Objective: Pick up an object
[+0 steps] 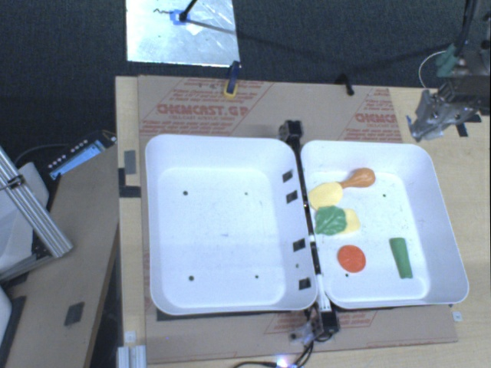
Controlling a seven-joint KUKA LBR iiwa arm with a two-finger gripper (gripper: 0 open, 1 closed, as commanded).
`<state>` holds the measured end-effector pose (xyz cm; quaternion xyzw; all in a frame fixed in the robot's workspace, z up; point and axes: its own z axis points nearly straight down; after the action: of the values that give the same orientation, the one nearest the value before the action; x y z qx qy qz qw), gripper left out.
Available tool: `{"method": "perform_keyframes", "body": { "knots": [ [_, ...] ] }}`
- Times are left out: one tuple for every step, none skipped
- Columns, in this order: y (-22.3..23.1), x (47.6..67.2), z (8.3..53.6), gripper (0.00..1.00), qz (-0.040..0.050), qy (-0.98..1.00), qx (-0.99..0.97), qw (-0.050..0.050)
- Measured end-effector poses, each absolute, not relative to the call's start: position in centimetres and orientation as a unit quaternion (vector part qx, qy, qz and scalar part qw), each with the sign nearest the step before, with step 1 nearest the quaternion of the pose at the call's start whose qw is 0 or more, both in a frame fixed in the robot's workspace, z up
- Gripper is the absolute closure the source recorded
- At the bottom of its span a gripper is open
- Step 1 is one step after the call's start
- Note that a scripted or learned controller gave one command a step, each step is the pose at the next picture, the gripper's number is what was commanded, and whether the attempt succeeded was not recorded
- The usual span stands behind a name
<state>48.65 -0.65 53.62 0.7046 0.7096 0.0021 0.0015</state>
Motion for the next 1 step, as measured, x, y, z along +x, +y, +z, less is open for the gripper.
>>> {"method": "perform_keyframes", "body": {
  "knots": [
    [0.71,55.09,53.41,1.0,0.0009,0.709,0.705,0.001]
  ]
}}
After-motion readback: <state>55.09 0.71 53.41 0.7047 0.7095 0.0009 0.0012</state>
